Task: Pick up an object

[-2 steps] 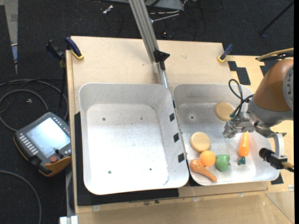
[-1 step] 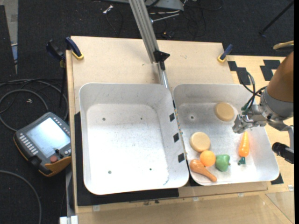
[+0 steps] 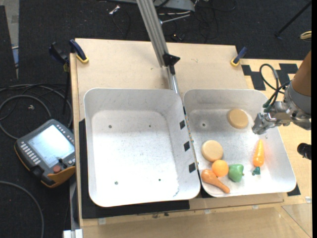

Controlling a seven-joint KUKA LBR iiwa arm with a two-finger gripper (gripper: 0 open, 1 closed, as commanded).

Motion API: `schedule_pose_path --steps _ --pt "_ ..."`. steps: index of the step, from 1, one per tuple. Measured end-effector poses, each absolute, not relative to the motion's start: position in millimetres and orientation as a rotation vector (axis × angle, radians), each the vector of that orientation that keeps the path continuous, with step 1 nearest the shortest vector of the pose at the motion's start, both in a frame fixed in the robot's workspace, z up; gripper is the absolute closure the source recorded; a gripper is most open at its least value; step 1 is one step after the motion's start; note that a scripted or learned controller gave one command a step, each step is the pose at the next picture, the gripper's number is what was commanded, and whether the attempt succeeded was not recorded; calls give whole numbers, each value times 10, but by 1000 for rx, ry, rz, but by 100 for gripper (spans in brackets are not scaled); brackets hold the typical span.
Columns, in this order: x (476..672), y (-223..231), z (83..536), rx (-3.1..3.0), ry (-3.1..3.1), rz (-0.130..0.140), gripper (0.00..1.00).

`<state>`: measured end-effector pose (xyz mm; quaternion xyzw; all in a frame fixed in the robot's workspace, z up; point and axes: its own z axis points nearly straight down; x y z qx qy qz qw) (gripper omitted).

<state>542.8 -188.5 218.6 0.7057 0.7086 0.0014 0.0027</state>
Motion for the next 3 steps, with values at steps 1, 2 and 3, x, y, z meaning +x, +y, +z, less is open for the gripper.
schedule_pose_path --steps 1,2,3 --pt "5442 -1885 2513 2213 2223 3 100" --pt "5621 -1305 2401 2213 2232 2 100" --pt "5810 -761 2482 2210 2231 5 100"
